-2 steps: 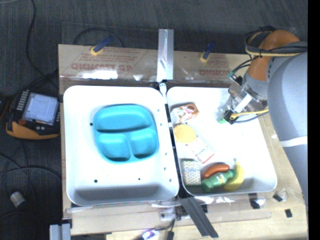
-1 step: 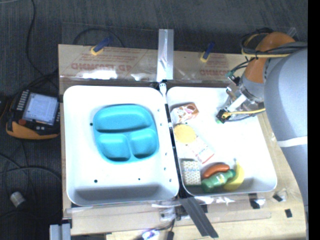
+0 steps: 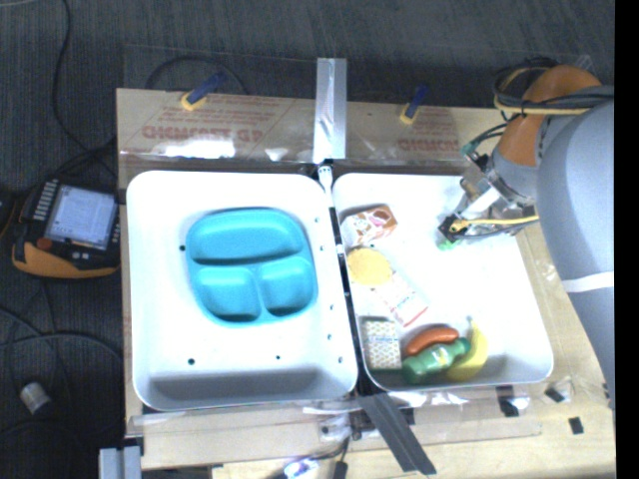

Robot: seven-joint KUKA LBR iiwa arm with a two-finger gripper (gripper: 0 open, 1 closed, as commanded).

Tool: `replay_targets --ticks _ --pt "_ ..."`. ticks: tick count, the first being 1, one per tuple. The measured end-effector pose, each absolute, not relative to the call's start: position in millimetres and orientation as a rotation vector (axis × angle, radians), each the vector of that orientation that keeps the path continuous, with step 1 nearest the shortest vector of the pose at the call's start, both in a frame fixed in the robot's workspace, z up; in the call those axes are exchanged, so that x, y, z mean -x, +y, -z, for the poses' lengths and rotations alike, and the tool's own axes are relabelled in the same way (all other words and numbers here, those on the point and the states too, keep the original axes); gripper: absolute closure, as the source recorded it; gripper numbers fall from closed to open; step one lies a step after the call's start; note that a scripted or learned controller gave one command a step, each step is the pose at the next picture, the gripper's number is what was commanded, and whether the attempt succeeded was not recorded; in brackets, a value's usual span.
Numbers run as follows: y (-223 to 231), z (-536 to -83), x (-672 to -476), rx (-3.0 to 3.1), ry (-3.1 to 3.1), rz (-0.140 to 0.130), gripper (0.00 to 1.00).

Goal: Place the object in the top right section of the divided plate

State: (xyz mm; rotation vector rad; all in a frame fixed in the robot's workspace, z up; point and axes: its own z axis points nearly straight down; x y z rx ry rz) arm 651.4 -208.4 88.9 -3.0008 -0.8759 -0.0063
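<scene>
A grey robot arm with an orange band reaches in from the right of the table and angles down into the right bin (image 3: pixel 529 297), one of two shallow white bins that sit side by side. Its jaws (image 3: pixel 455 230) hover low in that bin's upper part, near the bare floor; how far they are open cannot be told, and nothing is seen between them. The likely things to pick all lie toward the left bin from the jaws: a snack packet (image 3: pixel 368 225) against the shared wall, a round yellow piece (image 3: pixel 366 266) just below it, and a white packet (image 3: pixel 400 301) lower again. Well below the jaws, along the right bin's bottom edge, a patterned packet (image 3: pixel 379 341), a toy hot dog (image 3: pixel 431 338), a green toy (image 3: pixel 431 361) and a toy banana (image 3: pixel 473 352) cluster together. Which one is the task's object is unclear. The blue divided plate (image 3: pixel 252 264) sits in the left bin (image 3: pixel 160 367), well apart from the jaws; its wide section lies farthest from the clustered toys, two smaller ones nearer them.
</scene>
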Motion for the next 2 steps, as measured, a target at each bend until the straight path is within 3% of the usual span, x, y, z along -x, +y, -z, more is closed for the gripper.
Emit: replay_targets --ticks 1,2 --pt "-153.8 -101.4 -607.5 3.098 -0.481 -0.015 1.0" --pt "-180.7 -89.2 -644.5 3.127 -0.325 0.011 1.0"
